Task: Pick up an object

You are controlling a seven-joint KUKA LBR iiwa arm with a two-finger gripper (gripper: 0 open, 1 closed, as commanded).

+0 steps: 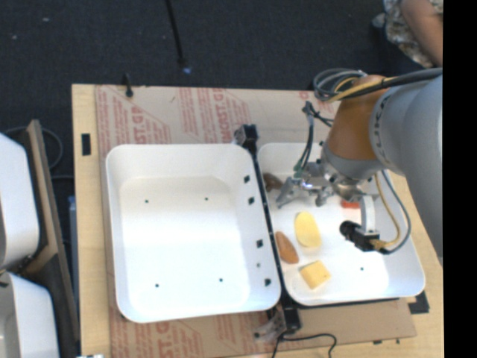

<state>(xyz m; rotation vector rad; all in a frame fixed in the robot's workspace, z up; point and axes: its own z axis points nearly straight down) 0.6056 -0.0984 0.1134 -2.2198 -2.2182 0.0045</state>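
Note:
My gripper point(304, 197) hangs over the upper part of the right bin point(402, 271), under the grey arm with its orange band point(350, 129). Its fingers stand apart, open, with nothing between them. Just below it lies a pale yellow oval object point(308, 230). A brown-orange oblong object point(287, 247) lies against the bin's left wall, and a yellow block point(315, 274) sits near the front. A small brown object point(272, 180) lies to the gripper's left. A reddish object point(349, 198) is partly hidden under the wrist.
The left bin point(134, 200) stands beside the right one, with a dark divider rail point(261, 215) between them. A black cable and connector point(361, 236) hang from the arm over the right bin. The bench is cardboard-topped point(179, 118).

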